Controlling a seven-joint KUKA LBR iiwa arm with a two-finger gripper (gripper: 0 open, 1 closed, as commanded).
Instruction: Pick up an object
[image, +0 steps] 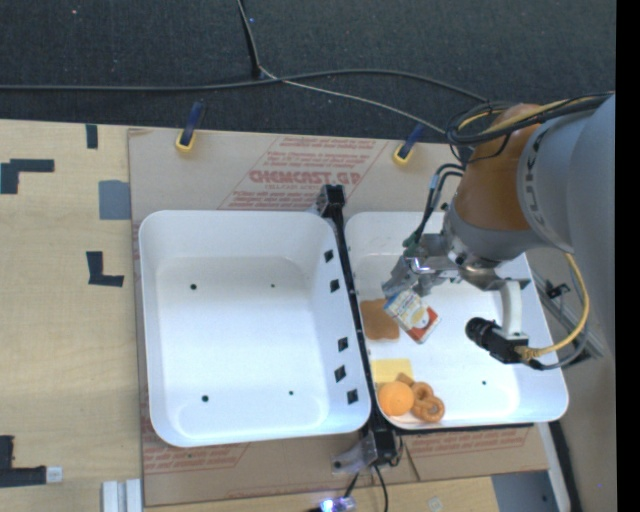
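2 bins (160, 250) | gripper (408, 292) over packet (415, 316) | toast (378, 320) beside

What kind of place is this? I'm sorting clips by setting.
Probably a robotics lab bench: a grey arm with an orange band reaches over two shallow white bins, on a cardboard sheet held by yellow clamps.

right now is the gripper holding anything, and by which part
Cannot be told. The gripper sits right above the small white and red packet in the right bin, but no grasp shows.
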